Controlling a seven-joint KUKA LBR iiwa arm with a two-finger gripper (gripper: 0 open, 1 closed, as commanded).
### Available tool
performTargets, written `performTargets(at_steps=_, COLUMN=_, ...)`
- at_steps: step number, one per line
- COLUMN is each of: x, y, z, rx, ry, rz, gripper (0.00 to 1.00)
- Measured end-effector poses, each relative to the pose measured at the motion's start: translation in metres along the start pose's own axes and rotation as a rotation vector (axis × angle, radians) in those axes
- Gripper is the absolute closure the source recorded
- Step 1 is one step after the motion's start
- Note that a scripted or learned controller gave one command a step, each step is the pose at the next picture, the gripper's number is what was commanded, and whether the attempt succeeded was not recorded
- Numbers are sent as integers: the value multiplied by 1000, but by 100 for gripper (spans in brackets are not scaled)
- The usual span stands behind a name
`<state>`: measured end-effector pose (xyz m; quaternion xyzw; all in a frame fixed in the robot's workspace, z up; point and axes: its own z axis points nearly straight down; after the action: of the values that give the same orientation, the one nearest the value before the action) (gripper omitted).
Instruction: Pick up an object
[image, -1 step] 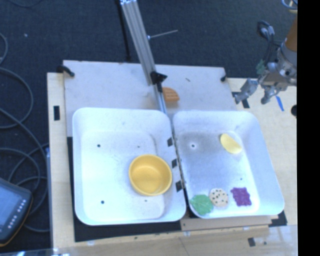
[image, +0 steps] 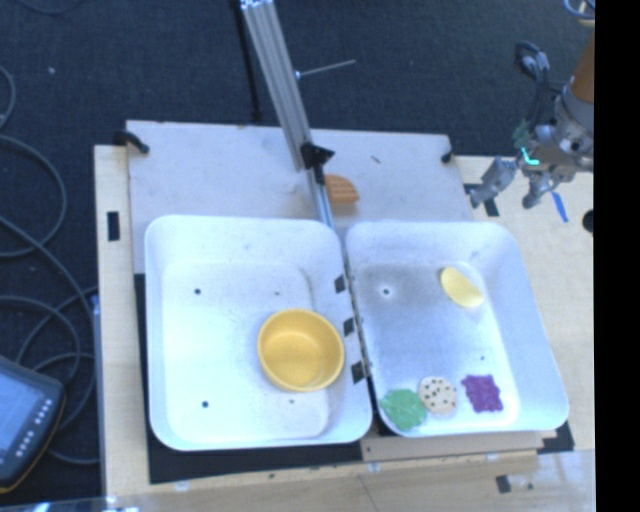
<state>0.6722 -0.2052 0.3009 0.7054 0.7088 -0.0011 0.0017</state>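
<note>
My gripper (image: 512, 191) hangs above the bench's far right corner, just beyond the right bin's (image: 520, 300) back rim, fingers spread open with nothing between them. In the right bin lie a flat yellow piece (image: 461, 286) near the back, and along the front edge a green piece (image: 403, 407), a round speckled cookie (image: 436, 394) and a purple piece (image: 484, 392). A yellow bowl (image: 300, 349) stands upright in the left bin (image: 190, 300), near its right side.
A slanted metal pole (image: 290, 110) crosses the back of the bench and ends at the divide between the bins. An orange object (image: 341, 190) lies behind the bins beside the pole. Cables and a tablet (image: 20, 420) lie on the floor at left.
</note>
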Motion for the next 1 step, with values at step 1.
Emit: performTargets(at_steps=1, x=2, y=0, z=63, rx=5, ry=2, rz=2, gripper=0)
